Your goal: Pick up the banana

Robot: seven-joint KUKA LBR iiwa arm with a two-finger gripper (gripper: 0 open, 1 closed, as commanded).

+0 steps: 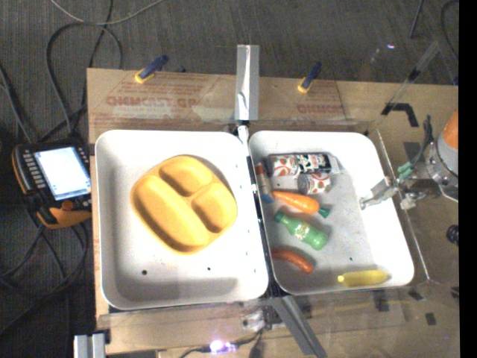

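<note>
The banana (363, 277) is small and yellow and lies flat near the front right corner of the right bin (387, 245). My gripper (387, 195) hangs over that bin's right edge, well behind the banana and apart from it. Nothing shows in its grasp. The arm's orange band (451, 134) sits at the far right.
The right bin also holds a red-and-white can (298, 164), a small can (317, 183), a carrot (298, 201), a green bottle (302, 230), a red sausage (292, 259) and a pen (262, 181). A yellow divided plate (185, 202) lies in the left bin (119, 274).
</note>
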